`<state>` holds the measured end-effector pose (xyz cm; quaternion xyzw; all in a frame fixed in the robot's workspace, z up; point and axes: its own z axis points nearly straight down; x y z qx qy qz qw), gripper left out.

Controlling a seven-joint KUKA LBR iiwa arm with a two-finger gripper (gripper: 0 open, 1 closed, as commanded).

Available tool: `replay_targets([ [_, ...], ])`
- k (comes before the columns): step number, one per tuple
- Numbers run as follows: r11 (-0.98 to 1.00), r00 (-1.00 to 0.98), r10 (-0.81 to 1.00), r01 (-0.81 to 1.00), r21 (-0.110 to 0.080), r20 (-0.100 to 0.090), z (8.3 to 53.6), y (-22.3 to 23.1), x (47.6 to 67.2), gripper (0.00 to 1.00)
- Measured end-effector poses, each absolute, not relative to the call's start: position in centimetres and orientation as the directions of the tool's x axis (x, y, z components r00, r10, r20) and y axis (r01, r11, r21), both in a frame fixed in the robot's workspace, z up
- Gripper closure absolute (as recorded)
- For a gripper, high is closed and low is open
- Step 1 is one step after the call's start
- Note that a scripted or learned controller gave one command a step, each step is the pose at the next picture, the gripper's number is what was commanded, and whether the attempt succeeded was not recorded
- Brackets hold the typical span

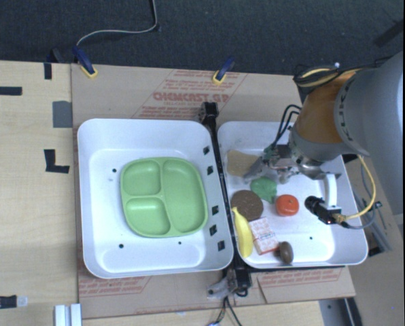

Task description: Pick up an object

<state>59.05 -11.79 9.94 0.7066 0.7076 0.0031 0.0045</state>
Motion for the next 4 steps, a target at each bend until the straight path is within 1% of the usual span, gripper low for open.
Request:
replay_targets([
  [1, 0.001, -0.001, 1.0, 1.0, 0.006, 0.0, 8.8, -12.1, 64.9, 0.0],
  [2, 0.001, -0.001, 1.0, 1.0, 0.005, -0.001, 8.7, -9.7, 65.7, 0.0],
  [3, 0.001, -0.001, 1.0, 1.0, 0.002, 0.001, 8.6, -9.3, 66.9, 0.0],
  [4, 0.0, 0.0, 1.0, 1.0, 0.005, -0.002, 8.8, -15.0, 61.9, 0.0],
])
